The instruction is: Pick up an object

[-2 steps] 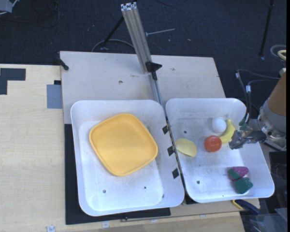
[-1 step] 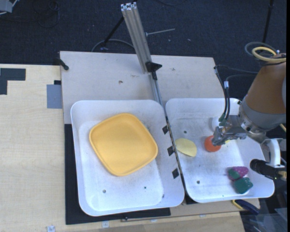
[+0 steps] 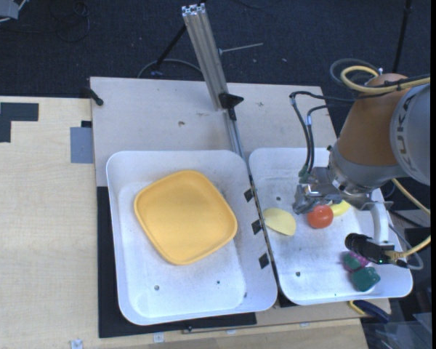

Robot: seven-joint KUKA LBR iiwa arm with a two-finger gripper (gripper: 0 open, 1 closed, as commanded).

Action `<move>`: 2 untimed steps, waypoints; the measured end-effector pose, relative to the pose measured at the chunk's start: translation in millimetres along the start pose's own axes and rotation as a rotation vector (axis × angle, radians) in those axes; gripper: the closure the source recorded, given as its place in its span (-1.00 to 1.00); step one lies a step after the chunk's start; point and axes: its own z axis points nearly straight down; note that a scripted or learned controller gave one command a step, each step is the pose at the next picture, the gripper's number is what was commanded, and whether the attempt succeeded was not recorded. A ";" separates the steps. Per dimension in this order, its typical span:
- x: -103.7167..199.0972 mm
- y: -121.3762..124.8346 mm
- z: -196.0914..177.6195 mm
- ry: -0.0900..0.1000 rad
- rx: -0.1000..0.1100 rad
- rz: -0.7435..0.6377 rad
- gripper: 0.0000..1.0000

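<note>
The gripper (image 3: 307, 198) hangs low over the right bin (image 3: 305, 282), just beside a red ball (image 3: 320, 217); whether its jaws are open or hold anything, I cannot tell; a pale yellow piece (image 3: 280, 222) lies near; a yellow plate (image 3: 185, 216) fills the left bin (image 3: 131, 297).

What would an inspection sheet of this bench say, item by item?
Surface: two shallow white bins side by side, left bin, right bin.
Job's things: yellow plate in the left bin; pale yellow piece, red ball, purple item and green item in the right bin.
Clutter: nothing seen.
Grippers: gripper low over the right bin, beside the red ball.
Cables: yellow and black hoses along the arm.
Surroundings: tilted metal rail, dark floor.
</note>
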 end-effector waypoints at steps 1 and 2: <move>54.9 10.8 -13.6 0.001 -0.001 -0.001 1.00; 112.2 30.7 -13.6 0.000 -0.001 -0.001 1.00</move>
